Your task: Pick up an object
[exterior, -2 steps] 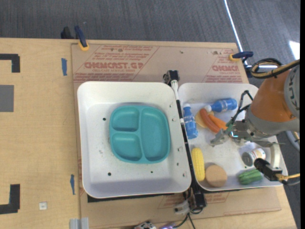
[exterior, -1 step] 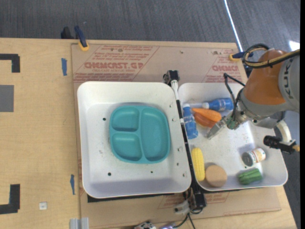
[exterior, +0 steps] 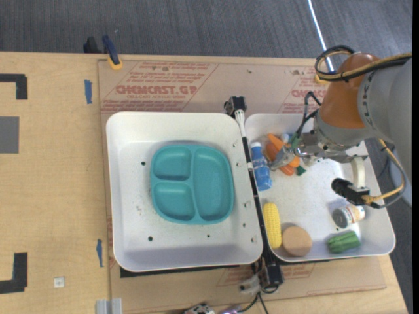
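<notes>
A: Starting at the near edge of the right bin (exterior: 386, 241), what lies there?

B: A green piece (exterior: 343, 242), a tan round block (exterior: 296, 240) and a corn cob (exterior: 271, 224), the cob tight to the left wall. Just behind them, a small jar (exterior: 347, 214) near the right side.

A: And the left bin (exterior: 118, 175)?

B: 1 teal divided plate (exterior: 192, 182), flat in the middle.

A: Farther back?

B: A blue bottle (exterior: 260, 169) lying along the wall, then an orange toy (exterior: 283, 154) just beside it. The gripper (exterior: 294, 154) hangs over that toy, low in the bin.

A: Are the jaws around it?

B: I cannot tell how they stand; the wrist hides them, and the toy may only be touching them.

A: What could go wrong?

B: In my judgement, the toy sits crowded against the bottle and close to the wall, so a closing grip could catch 2 things, or nudge the toy aside and come up bare.
</notes>
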`<state>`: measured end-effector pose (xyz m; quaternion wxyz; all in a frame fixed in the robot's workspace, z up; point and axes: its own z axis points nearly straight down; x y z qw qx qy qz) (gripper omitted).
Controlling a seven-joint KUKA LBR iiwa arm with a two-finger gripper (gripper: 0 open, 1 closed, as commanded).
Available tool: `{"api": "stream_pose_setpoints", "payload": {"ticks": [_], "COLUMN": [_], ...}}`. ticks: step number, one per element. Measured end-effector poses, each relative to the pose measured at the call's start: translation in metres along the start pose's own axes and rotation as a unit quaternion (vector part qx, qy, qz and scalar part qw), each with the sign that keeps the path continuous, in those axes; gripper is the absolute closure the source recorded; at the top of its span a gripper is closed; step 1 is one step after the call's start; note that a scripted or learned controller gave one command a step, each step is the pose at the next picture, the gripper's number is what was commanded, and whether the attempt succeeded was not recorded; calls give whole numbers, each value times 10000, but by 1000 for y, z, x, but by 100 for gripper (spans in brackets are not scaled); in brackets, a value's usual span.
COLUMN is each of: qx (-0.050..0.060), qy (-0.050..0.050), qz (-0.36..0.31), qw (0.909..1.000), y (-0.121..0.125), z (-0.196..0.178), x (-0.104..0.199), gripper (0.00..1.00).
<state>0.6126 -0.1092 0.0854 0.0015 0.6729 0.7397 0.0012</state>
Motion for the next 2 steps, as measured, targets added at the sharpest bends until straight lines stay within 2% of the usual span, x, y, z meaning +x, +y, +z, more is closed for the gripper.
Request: {"api": "stream_pose_setpoints", "payload": {"ticks": [1,2], "qx": [22,3], "qy": [0,3], "qz": [-11,218], "qw": [10000,9998], "y": [-1,2], "z": [-10,-155], "x": [0,58], "gripper": [100,100]}}
